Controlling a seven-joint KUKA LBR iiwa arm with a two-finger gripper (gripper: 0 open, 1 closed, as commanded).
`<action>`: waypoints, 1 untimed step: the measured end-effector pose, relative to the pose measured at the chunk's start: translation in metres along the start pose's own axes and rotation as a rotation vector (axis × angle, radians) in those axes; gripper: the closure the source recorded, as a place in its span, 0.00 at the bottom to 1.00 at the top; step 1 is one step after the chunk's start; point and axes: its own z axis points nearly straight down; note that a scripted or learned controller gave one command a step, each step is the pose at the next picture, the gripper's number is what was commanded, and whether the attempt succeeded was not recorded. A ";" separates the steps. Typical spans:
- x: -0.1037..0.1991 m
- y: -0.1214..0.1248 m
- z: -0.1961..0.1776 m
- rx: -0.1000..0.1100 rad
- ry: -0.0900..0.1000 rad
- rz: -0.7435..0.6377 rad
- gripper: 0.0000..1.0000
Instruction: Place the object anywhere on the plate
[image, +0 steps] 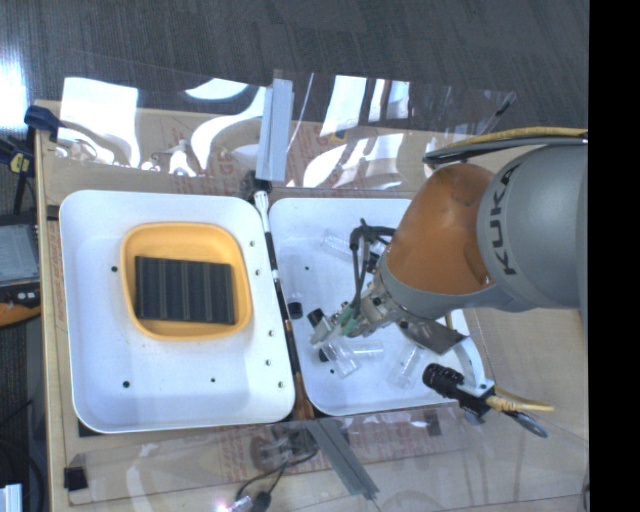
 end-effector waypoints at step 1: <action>0.007 0.057 0.000 -0.002 -0.002 -0.095 1.00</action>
